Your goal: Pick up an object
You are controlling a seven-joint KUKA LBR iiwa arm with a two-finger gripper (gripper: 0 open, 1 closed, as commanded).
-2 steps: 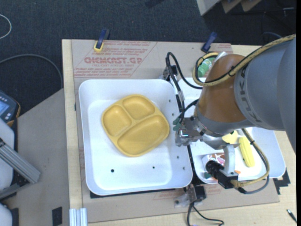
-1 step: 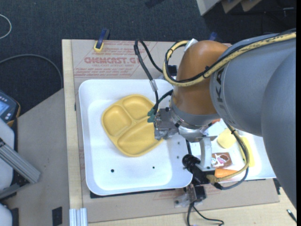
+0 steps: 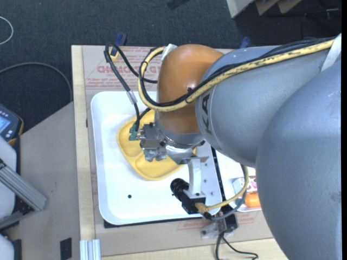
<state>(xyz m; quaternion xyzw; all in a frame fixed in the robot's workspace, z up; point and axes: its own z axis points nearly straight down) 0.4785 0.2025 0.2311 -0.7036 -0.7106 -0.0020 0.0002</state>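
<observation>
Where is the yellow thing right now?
The yellow object lies in the left white bin, near its middle, partly under the arm's wrist.

The bin point(image 3: 111, 161) looks like smooth white plastic with a slight sheen. In it lies a yellow dish point(image 3: 146, 164), smooth and matt. Over the bin, the arm point(image 3: 282, 123) shows matt grey casing and a glossy orange band point(image 3: 179, 80).
</observation>
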